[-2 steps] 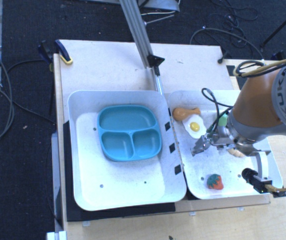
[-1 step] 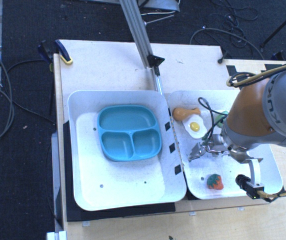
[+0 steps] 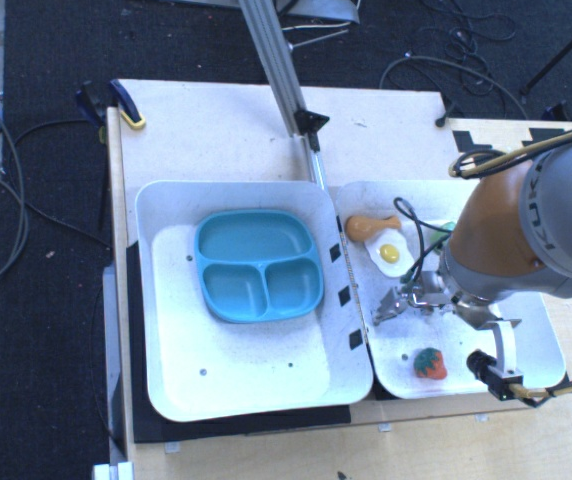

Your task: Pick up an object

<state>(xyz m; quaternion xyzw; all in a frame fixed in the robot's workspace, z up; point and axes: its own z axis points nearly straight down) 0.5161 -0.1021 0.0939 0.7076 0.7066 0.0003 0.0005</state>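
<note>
The claw [image 3: 386, 306] hangs in the right bin [image 3: 546, 343]; its state cannot be told. A toy strawberry [image 3: 428, 364] lies nearby: probably light, rigid, slick. Grip across its red body.

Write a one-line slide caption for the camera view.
Pincer over right bin near egg and strawberry.

My arm [image 3: 526, 233] covers part of the right bin [image 3: 541, 353], and the picture's right edge cuts it off.
</note>
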